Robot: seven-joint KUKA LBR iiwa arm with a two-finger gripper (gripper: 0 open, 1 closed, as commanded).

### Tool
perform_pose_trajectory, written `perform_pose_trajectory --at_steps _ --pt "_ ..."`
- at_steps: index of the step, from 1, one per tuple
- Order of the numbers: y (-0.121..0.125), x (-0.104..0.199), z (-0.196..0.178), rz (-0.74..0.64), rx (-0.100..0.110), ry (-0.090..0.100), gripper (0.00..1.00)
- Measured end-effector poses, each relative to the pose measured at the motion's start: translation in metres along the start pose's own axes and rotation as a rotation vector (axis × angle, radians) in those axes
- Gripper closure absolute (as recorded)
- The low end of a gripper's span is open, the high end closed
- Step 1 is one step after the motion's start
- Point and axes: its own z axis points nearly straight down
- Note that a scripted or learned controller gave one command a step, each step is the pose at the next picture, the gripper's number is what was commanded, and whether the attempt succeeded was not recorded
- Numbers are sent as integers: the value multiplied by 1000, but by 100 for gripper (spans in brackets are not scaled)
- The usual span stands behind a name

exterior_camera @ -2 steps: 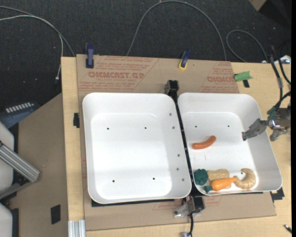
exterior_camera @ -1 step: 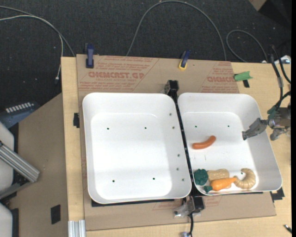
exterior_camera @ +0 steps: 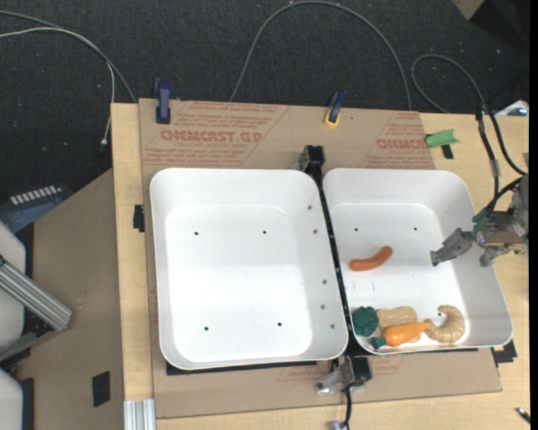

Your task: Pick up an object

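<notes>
Gripper hangs at right bin edge, fingers spread, nothing held. Sausage alone mid-bin (easiest grab); 4 toys huddle against near wall.

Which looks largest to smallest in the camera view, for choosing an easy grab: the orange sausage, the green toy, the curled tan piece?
1. curled tan piece
2. orange sausage
3. green toy
The first two look close.

A brown cardboard sheet with red print covers the bench. Around it lies dark carpet, crossed by thin white cables.
</notes>
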Motion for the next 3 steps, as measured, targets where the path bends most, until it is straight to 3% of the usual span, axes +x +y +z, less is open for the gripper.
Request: perform_pose_trajectory --at_steps 2,3 --pt "-5 6 122 -1 1 1 0" --pt "-3 6 109 0 -5 -1 100"
